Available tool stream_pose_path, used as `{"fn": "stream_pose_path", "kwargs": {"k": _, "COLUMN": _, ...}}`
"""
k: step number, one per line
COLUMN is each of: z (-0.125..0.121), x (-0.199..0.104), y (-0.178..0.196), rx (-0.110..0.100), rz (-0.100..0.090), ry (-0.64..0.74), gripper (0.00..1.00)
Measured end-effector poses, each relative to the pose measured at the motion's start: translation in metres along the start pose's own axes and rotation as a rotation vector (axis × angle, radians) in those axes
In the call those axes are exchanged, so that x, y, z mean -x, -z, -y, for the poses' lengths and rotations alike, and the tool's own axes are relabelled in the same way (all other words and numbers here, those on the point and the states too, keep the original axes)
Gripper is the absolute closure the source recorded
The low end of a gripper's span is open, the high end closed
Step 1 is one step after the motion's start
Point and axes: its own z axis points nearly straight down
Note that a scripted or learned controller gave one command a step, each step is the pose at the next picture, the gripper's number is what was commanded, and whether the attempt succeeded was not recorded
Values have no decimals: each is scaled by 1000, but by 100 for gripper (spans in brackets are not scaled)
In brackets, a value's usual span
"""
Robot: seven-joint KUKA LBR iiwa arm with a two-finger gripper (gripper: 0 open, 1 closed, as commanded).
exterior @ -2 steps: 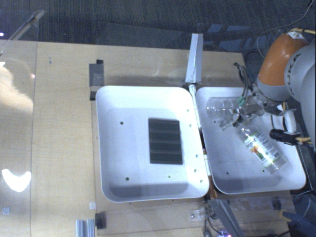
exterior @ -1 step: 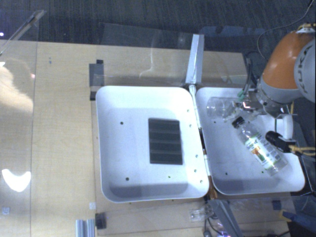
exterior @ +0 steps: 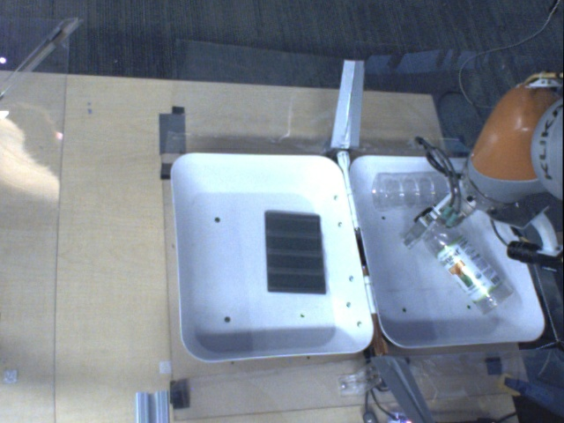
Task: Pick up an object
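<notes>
Starting at the far left, pale wooden bench (exterior: pixel 97 263) with a sheet of glare across it, and a dark bracket (exterior: pixel 173 135) sits at the upper left corner of the left bin (exterior: pixel 198 236). That left bin is a shallow white tray with rounded corners, and lying flat near its middle is a dark ribbed rectangular block (exterior: pixel 295 251), long side running top to bottom, well apart from every wall. Moving on, a grey metal post (exterior: pixel 346 104) stands up behind the seam where the two trays meet. Across the seam into the right bin (exterior: pixel 397 311): near its upper wall there is a clear plastic cup or tube lying on its side (exterior: pixel 407 191) (see-through, so its outline is faint). Just below and to the right, a clear plastic bottle (exterior: pixel 467 271) with a green and orange label lies tilted, neck toward the upper left, base toward the lower right corner. The gripper (exterior: pixel 432 223) is down in this bin, its tip right at the bottle's neck end; touching or just beside, I cannot tell, and whether the jaws are spread or pressed together I cannot tell either. Behind it, the grey arm with its orange band (exterior: pixel 515 135) comes in from the right edge.
</notes>
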Motion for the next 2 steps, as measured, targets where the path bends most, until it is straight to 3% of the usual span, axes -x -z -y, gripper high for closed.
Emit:
{"fn": "stream_pose_path", "kwargs": {"k": 1, "z": -15, "x": 15, "y": -2, "rx": -37, "rz": -71, "ry": -136, "gripper": 0}}
{"fn": "stream_pose_path", "kwargs": {"k": 2, "z": -29, "x": 22, "y": -4, "rx": -87, "rz": -88, "ry": -130, "gripper": 0}}
